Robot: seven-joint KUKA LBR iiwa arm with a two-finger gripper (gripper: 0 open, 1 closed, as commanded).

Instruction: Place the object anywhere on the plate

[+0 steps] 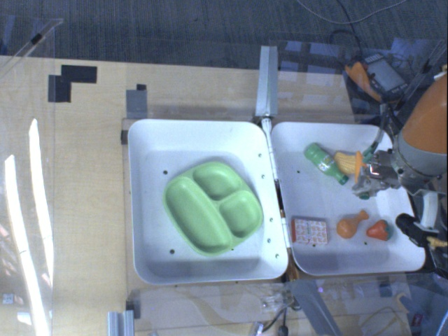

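One hand (pixel 373 174) hangs low at the right of the frame, over the right shallow white bin (pixel 315 257); whether it is wide or narrow I cannot tell. Touching it lies a yellow corn-like toy (pixel 348 162), beside a green plastic bottle (pixel 325 162), probably the intended pick. Lower sit an orange pear-shaped toy (pixel 351 225), a red strawberry-like toy (pixel 378 230) and a small speckled square block (pixel 310 231). Left of centre, the green three-compartment plate (pixel 212 206) waits in the left white bin (pixel 150 257) on the wooden counter (pixel 84 208).

A pale wooden bench (pixel 84 208) carries two white bins, left (pixel 150 250) and right (pixel 308 257), touching side by side.
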